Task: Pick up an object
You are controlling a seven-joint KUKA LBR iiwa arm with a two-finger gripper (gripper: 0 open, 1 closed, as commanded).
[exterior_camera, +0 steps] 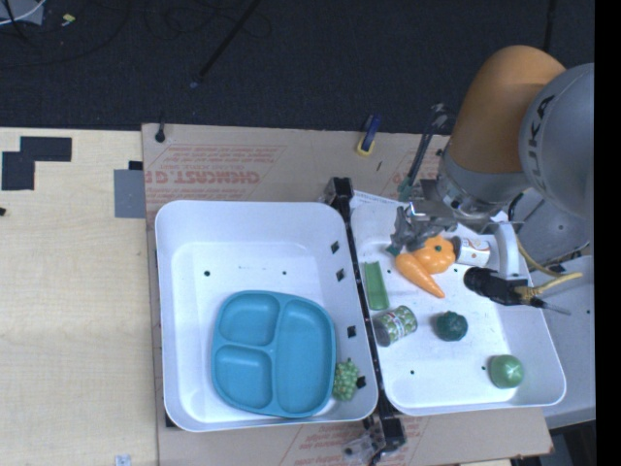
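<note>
Fingers [419,233] hang over the right bin [543,382] near its far edge, right at the orange carrot [425,265]; we cannot tell whether they are parted or closed, nor whether they touch it. We note the carrot lying toward the bin's far left corner. A green block [375,285] lies along the bin's left wall, a can [395,324] just nearer than it. A dark green ball [449,326] sits mid-bin, a lime [505,370] toward the near right corner. In the left bin [184,260] we record a blue tray [273,353] and green grapes [345,380] at its near right corner.
</note>
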